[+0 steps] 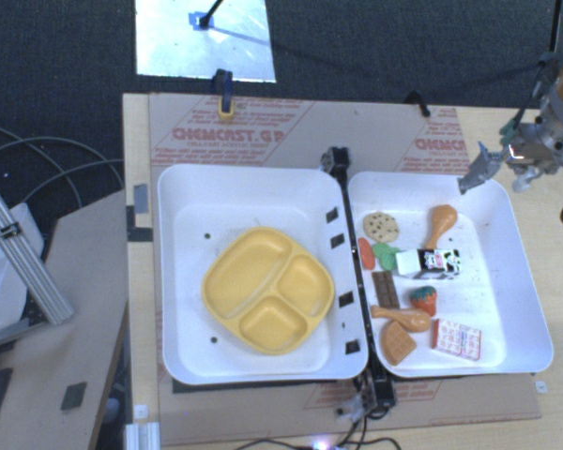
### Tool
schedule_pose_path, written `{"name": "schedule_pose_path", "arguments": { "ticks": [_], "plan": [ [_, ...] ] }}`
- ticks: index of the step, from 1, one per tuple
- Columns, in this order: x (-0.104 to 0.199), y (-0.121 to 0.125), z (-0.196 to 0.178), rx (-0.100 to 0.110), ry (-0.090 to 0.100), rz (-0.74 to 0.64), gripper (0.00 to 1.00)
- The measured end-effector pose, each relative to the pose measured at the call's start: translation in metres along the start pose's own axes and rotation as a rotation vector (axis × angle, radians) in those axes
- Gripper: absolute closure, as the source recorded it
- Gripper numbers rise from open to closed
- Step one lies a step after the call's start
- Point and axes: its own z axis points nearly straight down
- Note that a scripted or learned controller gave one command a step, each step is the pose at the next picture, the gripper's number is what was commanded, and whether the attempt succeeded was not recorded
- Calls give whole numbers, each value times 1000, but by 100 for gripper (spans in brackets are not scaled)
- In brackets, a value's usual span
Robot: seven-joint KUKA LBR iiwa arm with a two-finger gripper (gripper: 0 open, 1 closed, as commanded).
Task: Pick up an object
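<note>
The right bin [521,279] holds several toy foods: a cookie [381,225], a chicken drumstick [440,221], a green piece [387,255], a black-and-white carton [437,262], a chocolate bar [385,289], a red fruit [423,299], a second drumstick [403,319], a waffle-like piece [397,343] and a red-and-white packet [458,339]. My gripper [499,172] hangs over the bin's far right corner, up and to the right of the first drumstick. It is open, its two fingers spread wide with nothing between them.
The left bin [183,204] carries a yellow divided plate [267,291]. Black clips [338,162] join the bins along the middle divider. A yellow-handled clamp [224,97] stands at the bench's far edge. A metal frame [19,251] rises at the left.
</note>
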Motion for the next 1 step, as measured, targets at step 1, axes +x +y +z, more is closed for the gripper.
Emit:
{"name": "schedule_pose_path", "arguments": {
  "ticks": [1],
  "plan": [
    [53, -51, 157, 14, 6, 0, 0]
  ]
}}
